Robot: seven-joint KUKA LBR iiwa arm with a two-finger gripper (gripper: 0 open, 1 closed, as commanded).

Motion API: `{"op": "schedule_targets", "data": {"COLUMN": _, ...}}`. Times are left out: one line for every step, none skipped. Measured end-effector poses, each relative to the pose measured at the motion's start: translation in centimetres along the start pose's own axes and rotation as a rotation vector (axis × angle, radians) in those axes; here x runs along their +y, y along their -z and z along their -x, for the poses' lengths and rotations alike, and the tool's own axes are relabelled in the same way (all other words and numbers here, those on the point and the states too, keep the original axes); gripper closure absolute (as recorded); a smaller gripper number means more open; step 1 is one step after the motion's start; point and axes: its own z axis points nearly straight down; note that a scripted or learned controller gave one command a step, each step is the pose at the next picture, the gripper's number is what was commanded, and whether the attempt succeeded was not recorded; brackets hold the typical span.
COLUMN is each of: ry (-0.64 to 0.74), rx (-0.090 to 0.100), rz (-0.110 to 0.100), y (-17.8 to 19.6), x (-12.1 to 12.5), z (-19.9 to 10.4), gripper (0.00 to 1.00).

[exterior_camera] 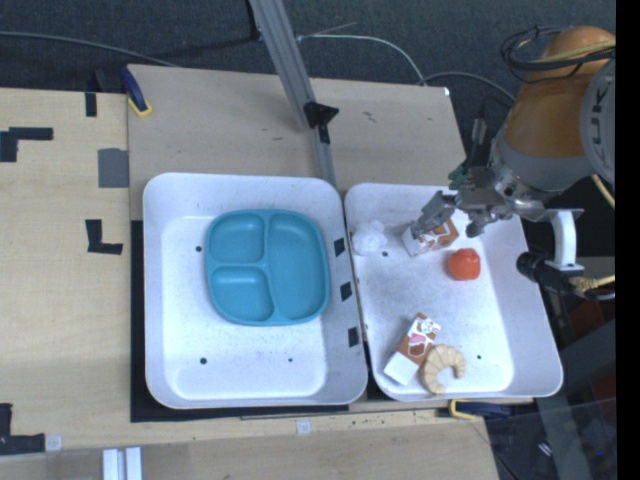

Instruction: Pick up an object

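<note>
No writing can be read for certain. On the grey arm (600, 118), just right of its orange band, part of dark lettering shows, seemingly "UK", cut by the edge. The small carton (418, 339) beside the croissant (443, 365) bears print too blurred to read

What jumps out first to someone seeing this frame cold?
Probably the teal divided plate, alone in the left bin. Next, the gripper low over the far end of the right bin, at a small orange-and-white carton, with a red tomato-like ball just beside it. At that bin's near end, a croissant lies against a second small carton.
</note>
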Motion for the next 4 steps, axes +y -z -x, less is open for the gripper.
{"op": "schedule_targets", "data": {"ry": 0.000, "rx": 0.000, "rz": 0.000, "y": 0.0, "x": 0.0, "z": 0.0, "gripper": 0.00}}
{"op": "schedule_targets", "data": {"ry": -0.002, "rx": 0.000, "rz": -0.004, "y": -5.1, "x": -0.2, "z": -1.0, "gripper": 0.00}}
{"op": "schedule_targets", "data": {"ry": -0.002, "rx": 0.000, "rz": -0.007, "y": -11.2, "x": -1.0, "z": -0.5, "gripper": 0.00}}
{"op": "schedule_targets", "data": {"ry": -0.001, "rx": -0.001, "rz": 0.001, "y": -15.7, "x": -1.0, "z": -0.5, "gripper": 0.00}}
